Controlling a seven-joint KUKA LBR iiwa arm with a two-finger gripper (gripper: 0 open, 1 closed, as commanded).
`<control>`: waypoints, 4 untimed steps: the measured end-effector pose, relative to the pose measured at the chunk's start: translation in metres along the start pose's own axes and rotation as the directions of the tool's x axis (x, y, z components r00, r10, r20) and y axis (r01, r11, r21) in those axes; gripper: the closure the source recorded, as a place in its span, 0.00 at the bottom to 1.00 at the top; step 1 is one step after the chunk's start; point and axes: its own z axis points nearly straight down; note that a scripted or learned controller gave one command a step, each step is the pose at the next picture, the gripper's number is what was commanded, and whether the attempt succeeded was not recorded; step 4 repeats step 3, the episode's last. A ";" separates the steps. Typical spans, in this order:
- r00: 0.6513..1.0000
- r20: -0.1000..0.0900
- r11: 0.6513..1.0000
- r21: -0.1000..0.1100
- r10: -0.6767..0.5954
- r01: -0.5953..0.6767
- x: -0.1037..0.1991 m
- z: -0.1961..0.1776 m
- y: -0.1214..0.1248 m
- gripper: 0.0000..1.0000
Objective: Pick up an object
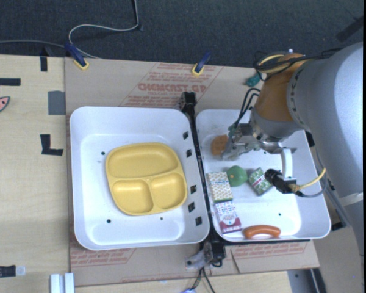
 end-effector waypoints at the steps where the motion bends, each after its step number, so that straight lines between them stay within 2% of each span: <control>1: 1.000 0.000 1.000 0.000 0.000 0.000 0.000 0.000 0.000 0.00; 2: 1.000 0.000 1.000 0.002 -0.001 0.001 0.001 -0.009 0.000 1.00; 3: 1.000 0.000 1.000 0.002 -0.001 0.001 0.001 -0.009 0.000 0.00; 4: 1.000 0.000 1.000 0.002 -0.001 0.001 0.001 -0.009 0.000 0.00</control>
